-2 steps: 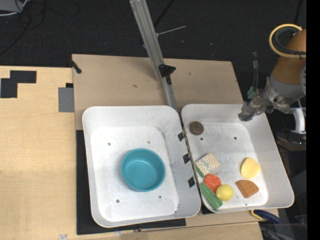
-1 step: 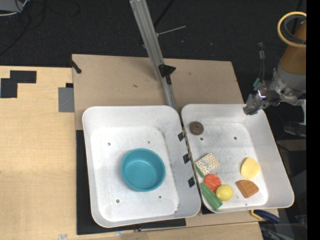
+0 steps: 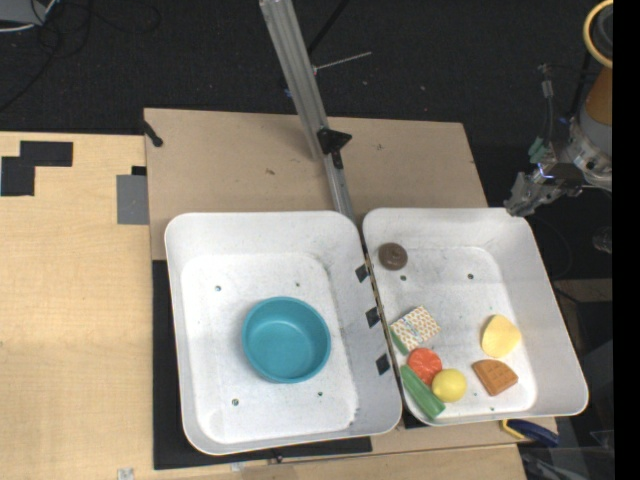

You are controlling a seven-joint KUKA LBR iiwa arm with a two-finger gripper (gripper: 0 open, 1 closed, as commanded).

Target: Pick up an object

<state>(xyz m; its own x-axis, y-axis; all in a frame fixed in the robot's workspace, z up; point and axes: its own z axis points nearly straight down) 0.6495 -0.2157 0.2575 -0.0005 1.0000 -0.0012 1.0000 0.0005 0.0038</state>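
Gripper (image 3: 527,196) parked off right bin (image 3: 530,253) at 2 o'clock, grip state indeterminate; likely leaves lemon (image 3: 501,335) and neighbours unobstructed for selection.

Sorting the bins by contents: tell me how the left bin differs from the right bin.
The left bin holds one teal bowl; the right bin holds several small items, mostly clustered toward its near edge. The left bin lies square to the view; the right bin sits slightly turned. Both are shallow and white.

Even overhead light, dark surroundings
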